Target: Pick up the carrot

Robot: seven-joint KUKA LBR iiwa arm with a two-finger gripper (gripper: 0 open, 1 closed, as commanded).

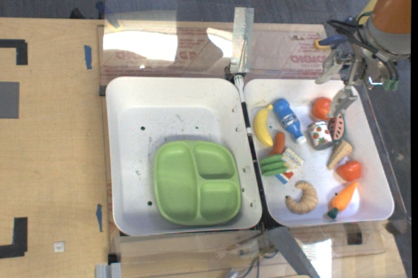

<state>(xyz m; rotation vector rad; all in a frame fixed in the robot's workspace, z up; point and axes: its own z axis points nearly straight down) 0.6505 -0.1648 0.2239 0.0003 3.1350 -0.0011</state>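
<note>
The carrot [344, 197] lies at the right bin's [382, 215] front corner — well apart from the fingers [344, 98], whose gap I cannot tell.

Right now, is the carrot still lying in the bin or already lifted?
Lying in the bin. The carrot rests on the floor of the right bin, near its front right corner, apart from the gripper, which is above the bin's far side.
</note>
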